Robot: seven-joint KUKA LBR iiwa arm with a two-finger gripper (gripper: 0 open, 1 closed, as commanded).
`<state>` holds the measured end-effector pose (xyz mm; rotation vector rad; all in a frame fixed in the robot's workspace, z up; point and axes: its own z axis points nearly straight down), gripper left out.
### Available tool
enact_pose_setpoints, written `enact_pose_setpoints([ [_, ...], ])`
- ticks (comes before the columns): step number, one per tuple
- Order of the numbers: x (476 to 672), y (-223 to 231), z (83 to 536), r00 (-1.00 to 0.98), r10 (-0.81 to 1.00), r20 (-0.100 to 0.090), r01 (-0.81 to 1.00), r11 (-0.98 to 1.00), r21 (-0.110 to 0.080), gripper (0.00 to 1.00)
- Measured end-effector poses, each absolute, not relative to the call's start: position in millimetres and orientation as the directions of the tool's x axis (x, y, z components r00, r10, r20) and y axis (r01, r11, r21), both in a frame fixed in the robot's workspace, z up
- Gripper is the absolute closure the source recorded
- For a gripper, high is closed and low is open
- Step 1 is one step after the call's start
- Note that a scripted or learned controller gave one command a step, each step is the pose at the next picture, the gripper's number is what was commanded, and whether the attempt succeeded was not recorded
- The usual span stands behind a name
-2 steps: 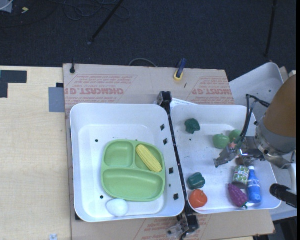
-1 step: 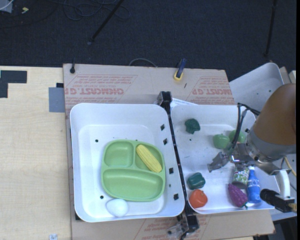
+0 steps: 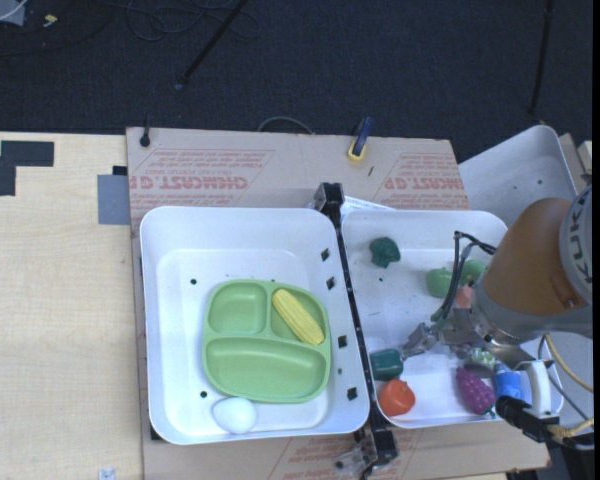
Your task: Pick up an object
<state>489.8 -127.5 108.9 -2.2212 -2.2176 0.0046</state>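
Both white bins (image 3: 165, 268) look like smooth moulded plastic with a faint sheen. The green divided plate (image 3: 265, 353) in the left one is matt plastic; the yellow corn cob (image 3: 298, 315) on it has a ridged, bumpy surface. The white egg (image 3: 234, 414) at lower left looks smooth. Under the bins lies brown printed cardboard (image 3: 230, 168), dull and papery, on a pale wooden bench (image 3: 50, 318). The arm's orange band (image 3: 530, 258) at the right is smooth and softly glossy.

A divided plate (image 3: 265, 353) is sitting in the left bin (image 3: 170, 268), corn (image 3: 298, 316) lying in its upper right compartment, an egg (image 3: 234, 415) resting just below it.
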Motion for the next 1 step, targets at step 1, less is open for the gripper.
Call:
enact_pose_setpoints([
  [1, 490.9, -129.5, 88.1, 0.005, 1.0, -0.006, 1.0, -0.005, 0.004, 0.0],
])
